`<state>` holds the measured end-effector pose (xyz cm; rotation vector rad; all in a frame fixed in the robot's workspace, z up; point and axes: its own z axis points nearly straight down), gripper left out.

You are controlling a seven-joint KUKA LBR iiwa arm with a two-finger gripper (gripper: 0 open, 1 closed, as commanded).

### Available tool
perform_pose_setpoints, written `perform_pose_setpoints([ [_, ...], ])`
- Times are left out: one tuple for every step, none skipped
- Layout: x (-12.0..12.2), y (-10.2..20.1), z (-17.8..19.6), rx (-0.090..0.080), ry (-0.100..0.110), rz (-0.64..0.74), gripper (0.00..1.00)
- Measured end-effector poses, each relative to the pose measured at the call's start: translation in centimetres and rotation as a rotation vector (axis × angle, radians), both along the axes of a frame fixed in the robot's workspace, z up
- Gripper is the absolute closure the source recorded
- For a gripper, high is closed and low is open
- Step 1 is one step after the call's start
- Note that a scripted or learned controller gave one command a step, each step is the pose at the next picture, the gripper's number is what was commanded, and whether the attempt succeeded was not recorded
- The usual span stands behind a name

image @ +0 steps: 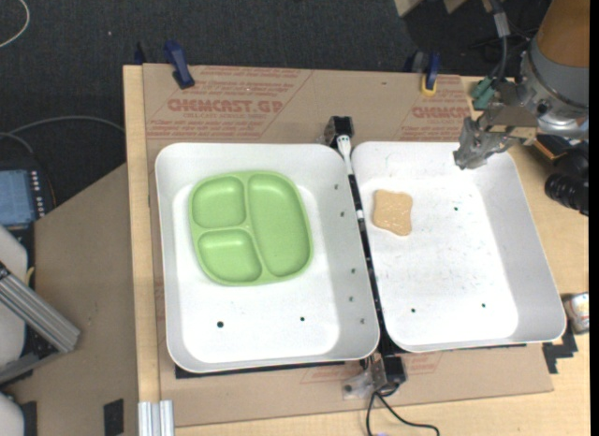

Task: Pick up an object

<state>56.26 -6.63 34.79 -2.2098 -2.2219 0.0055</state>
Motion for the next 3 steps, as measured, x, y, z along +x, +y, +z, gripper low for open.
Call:
perform_pose_setpoints([
  [-6.7,5.1,-3.7,0.000,0.001,-0.001,1.00],
  [-6.4,13.0,0.6,0.000,-0.013,0.005,1.00],
  [-8.3,11.3,5.5,-0.002,-0.015,-0.005,1.00],
])
